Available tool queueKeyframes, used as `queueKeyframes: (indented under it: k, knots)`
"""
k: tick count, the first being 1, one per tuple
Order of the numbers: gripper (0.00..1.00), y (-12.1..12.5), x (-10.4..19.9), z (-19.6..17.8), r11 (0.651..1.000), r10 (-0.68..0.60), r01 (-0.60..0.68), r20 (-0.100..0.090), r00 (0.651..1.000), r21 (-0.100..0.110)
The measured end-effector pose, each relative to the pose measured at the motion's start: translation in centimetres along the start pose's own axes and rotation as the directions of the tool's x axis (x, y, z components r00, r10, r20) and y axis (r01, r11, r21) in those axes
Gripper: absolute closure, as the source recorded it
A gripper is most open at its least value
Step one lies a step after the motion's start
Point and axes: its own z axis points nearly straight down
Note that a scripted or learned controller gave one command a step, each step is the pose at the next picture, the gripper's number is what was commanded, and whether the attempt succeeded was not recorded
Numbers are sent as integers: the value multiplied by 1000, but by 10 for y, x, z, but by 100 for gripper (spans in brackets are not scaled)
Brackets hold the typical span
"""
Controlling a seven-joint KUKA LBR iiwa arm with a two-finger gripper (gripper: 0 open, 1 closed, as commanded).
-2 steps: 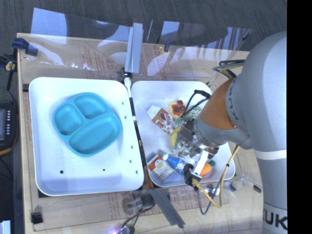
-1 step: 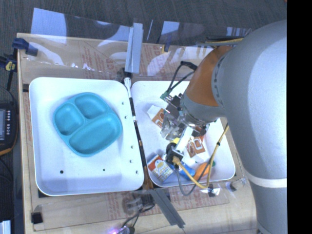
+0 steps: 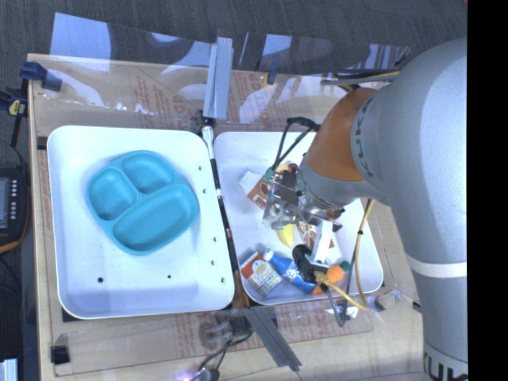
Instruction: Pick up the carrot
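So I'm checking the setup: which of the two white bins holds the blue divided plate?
The left bin: the blue divided plate lies in it, while the right bin holds the clutter.

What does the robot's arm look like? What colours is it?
The arm is fat, round and smooth grey, with an orange band near the wrist. Thin black cables loop beside it, and a yellow one too. Its tool is shiny metal.

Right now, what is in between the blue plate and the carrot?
In the camera view, the two bins' white walls meet between the blue plate and the carrot. Past them, in the right bin, lie a red-and-white packet and a blue bottle.
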Motion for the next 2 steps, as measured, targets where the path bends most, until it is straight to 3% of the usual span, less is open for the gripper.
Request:
queueKeyframes:
  k: [1,2]
  knots:
    - [100,62,-33,58,925,-379,379,3,925,-5]
    - [100,55,45,-40,889,-458,458,2,889,-6]
